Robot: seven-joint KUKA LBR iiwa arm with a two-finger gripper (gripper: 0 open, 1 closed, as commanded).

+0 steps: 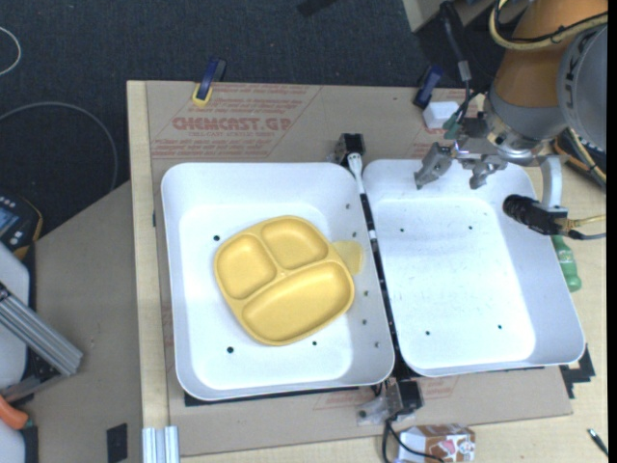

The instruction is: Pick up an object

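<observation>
Lying in the left bin, just toward 6 o'clock of its middle, is the yellow divided plate. It sits flat and turned askew, with its two small compartments toward 11 and 1 o'clock and its one large compartment toward 5 o'clock. A paler yellow piece touches the plate's rim at 3 o'clock; what it is cannot be told.

From the plate, the gripper is off toward 2 o'clock and well apart from it, over the 12 o'clock edge of the right bin. Its two fingers are spread wide, with nothing between them but the white bin floor. The arm rises from it toward 1 o'clock, its orange band uppermost.

A green stick rests along the right bin's rim at 3 o'clock. Both bins stand on a cardboard sheet with red lettering. A blue and yellow clamp grips the sheet's edge at 11 o'clock, and a blue clamp grips it near 1 o'clock.
</observation>
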